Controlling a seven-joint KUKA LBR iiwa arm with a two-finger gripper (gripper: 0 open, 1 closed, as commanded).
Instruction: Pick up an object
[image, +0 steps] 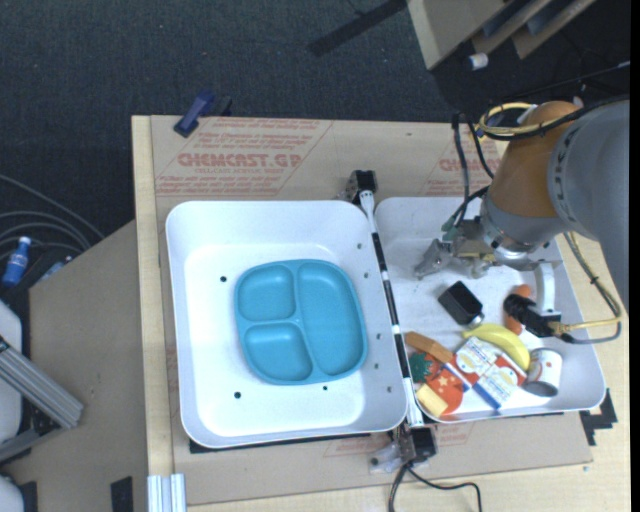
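Dark carpet floor (90, 70) around paper-covered bench (250, 150), cables (40, 215) at left.

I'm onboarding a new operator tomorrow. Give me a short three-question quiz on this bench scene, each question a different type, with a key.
1. True or false: the blue divided plate lies in the left bin.
2. Which bin holds the banana?
A. left
B. right
C. neither
3. Fill in: the small black block lies in the ____ bin, apart from the gripper.

Key: 1 true; 2 B; 3 right.
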